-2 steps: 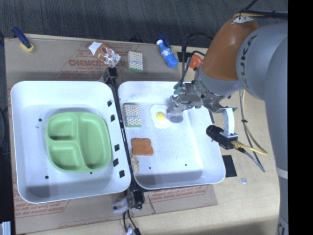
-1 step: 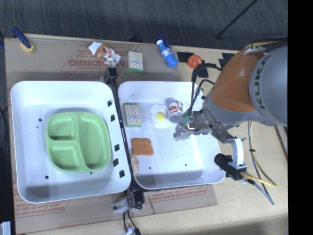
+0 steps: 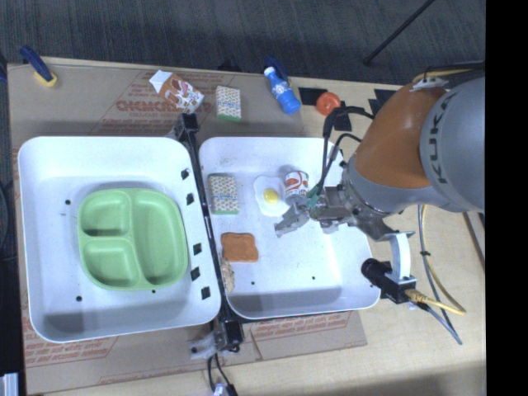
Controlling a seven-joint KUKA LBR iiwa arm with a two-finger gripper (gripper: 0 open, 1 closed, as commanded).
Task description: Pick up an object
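Grey and orange against white: reaching in from the right of the camera view, with the gripper (image 3: pixel 293 217) hanging low inside the right bin (image 3: pixel 330 299), just beside the fried-egg toy (image 3: pixel 271 195) and the small can (image 3: pixel 295 183). Touching either one or not: impossible to tell from this slant. Likewise impossible to tell whether the gripper is spread or closed; showing nothing clearly held.

Judging the step in hand as the final approach to a grasp, probably on the egg or the can. Worth settling on one target, since the two are sitting so close together that straddling both risks pushing them apart or trapping neither. Favouring the can for its height and firm sides; treating the flat egg as the harder pick, likely slipping under a shallow close. Centring over the chosen piece, coming straight down, closing fully before lifting, then rising slowly and checking for a real hold.

Lying as alternatives in the same bin: a checkered block (image 3: pixel 223 193) near the divider and a brown toast piece (image 3: pixel 239 247) below it, both well apart from the gripper. Sitting in the left bin (image 3: pixel 33 221): a green divided plate (image 3: pixel 132 238).
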